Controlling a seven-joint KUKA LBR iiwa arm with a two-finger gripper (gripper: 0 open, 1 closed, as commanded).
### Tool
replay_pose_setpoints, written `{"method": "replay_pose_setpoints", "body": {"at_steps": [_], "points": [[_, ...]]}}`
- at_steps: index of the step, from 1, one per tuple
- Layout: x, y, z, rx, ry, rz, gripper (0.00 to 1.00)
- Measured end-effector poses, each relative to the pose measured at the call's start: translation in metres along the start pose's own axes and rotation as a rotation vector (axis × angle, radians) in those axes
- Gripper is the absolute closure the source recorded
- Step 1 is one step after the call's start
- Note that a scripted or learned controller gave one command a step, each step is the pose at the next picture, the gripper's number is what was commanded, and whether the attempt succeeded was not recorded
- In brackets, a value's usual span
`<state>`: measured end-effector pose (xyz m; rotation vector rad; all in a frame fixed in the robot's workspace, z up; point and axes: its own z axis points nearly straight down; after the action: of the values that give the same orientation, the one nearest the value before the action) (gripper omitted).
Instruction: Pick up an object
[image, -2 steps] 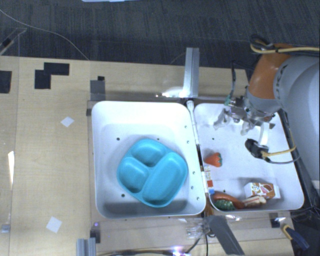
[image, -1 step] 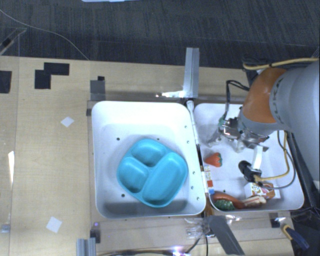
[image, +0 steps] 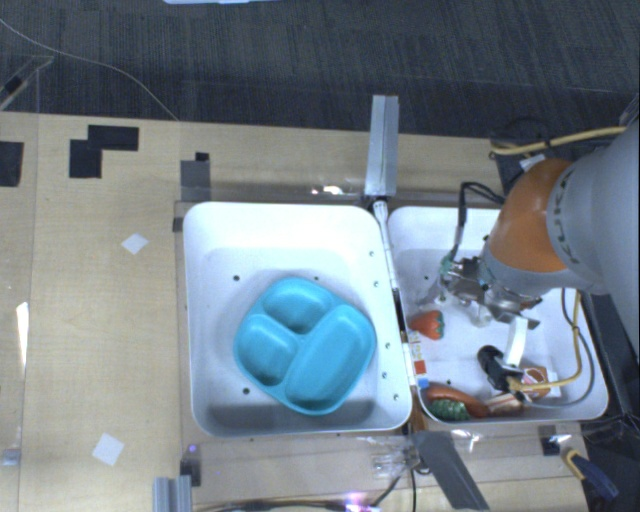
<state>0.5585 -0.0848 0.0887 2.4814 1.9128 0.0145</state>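
Note:
My gripper (image: 462, 283) hangs low in the right bin (image: 420, 235), near its middle, below the grey arm with the orange band (image: 525, 225). A red strawberry-like toy with a green top (image: 428, 323) lies just left of and below the gripper, close to it but apart. Along the right bin's front edge lie a green object (image: 447, 408) and a reddish-brown one (image: 493, 405). I see nothing between the fingers.
The left bin (image: 215, 240) holds a blue divided plate (image: 305, 345) at its centre. A metal divider rail (image: 395, 300) runs between the two bins. Small red-orange bits (image: 419, 367) sit against the right bin's left wall.

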Motion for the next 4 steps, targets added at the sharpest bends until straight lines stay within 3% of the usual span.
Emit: {"method": "replay_pose_setpoints", "body": {"at_steps": [1, 2, 3, 4], "points": [[0.000, 0.000, 0.000, 0.000, 0.000, 0.000, 0.00], [0.000, 0.002, -0.009, 0.000, 0.000, -0.001, 1.00], [0.000, 0.002, -0.009, 0.001, -0.001, -0.001, 0.00], [-0.012, -0.026, -0.001, -0.007, 0.001, -0.175, 0.00]]}}
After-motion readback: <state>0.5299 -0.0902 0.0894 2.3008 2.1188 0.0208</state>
